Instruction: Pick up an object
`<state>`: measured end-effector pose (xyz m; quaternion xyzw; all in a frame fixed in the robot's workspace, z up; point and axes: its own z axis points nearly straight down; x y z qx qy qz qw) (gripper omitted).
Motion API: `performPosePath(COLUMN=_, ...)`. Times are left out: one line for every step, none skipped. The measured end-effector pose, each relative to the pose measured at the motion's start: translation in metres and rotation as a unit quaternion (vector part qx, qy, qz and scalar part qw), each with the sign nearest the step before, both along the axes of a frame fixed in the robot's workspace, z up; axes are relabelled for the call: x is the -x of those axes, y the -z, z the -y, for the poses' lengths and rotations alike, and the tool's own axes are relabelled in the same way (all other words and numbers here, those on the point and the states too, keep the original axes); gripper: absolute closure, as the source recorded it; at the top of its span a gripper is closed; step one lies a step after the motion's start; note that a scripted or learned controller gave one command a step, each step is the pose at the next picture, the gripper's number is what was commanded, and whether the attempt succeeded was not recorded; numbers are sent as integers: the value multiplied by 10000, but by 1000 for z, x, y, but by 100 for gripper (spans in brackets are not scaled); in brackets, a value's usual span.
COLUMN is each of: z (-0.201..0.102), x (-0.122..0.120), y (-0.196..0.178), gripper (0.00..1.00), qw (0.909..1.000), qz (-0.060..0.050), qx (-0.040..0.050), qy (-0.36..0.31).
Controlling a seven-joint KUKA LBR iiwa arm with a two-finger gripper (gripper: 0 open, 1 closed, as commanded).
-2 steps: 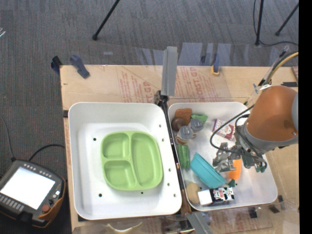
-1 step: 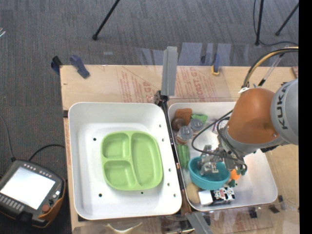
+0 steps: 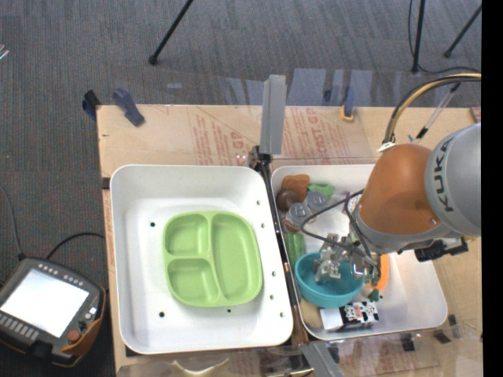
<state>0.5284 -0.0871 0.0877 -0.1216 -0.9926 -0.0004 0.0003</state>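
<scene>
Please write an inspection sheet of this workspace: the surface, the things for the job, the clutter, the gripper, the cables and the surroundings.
Surface: bench bearing left bin and right bin.
Job's things: in the right bin, blue bowl, green stick, brown object, black-and-white piece.
Clutter: green divided plate in the left bin.
Gripper: gripper low over the blue bowl; grasp unclear.
Cables: thin cables near the wrist; hose looping above the arm.
Surroundings: carpet, tripod legs, handheld pendant on the floor at left.
</scene>
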Motion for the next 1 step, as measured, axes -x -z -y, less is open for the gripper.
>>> performPosePath(z=1, x=-44, y=-1, gripper=100, qw=9901, qz=11, qx=3, qy=1403)
